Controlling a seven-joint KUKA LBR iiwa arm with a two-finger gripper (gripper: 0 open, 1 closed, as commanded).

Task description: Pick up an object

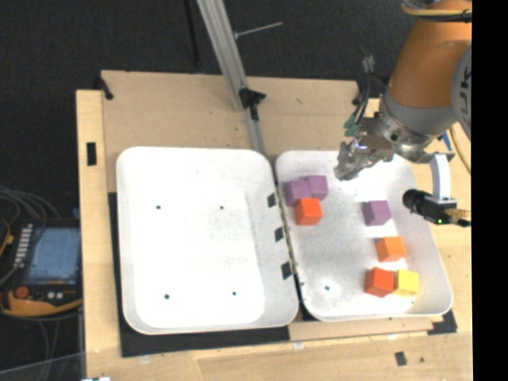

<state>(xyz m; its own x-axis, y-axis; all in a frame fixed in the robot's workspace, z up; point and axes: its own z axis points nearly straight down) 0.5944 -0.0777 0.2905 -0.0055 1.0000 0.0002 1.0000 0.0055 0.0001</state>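
Note:
My gripper (349, 167) hangs over the far part of the right bin (349, 304), pointing down and to the left. Just left of it lie two purple blocks (306, 187) side by side, with an orange-red block (308, 211) right in front of them. A lone purple block (376, 212) sits below and to the right of the gripper. Nearer the front right are an orange block (390, 248), a red-orange block (380, 281) and a yellow block (407, 282). Nothing shows between the fingers.
The left bin (198, 236) lies beside the right one, joined by black clips (279, 234). A slanted metal pole (226, 46) rises behind the bins. A black part with a cable (429, 205) sticks out over the right bin's right rim.

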